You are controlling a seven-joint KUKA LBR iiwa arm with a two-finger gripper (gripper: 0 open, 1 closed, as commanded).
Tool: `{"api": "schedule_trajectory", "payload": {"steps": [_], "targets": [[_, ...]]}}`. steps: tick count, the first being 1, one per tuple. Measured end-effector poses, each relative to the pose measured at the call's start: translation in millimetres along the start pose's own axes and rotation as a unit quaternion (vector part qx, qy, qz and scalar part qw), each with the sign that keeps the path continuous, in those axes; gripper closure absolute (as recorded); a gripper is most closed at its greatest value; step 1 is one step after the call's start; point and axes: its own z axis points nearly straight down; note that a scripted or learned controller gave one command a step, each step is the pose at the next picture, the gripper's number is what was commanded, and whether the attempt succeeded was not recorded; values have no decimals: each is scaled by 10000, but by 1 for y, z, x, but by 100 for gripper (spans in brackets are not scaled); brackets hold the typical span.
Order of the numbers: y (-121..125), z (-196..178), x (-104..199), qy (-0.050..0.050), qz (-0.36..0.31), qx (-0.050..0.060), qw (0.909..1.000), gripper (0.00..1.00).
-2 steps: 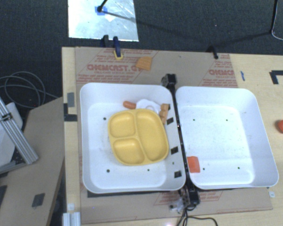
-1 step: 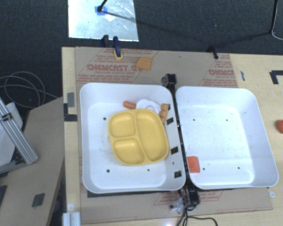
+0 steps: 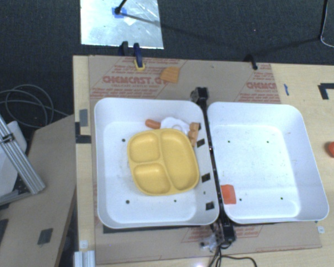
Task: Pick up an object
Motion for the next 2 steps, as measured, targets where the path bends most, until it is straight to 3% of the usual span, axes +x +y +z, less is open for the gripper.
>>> {"api": "schedule_trajectory", "payload": {"steps": [2], "targets": [[0,0,0,0,0,0,10000,0]]}}
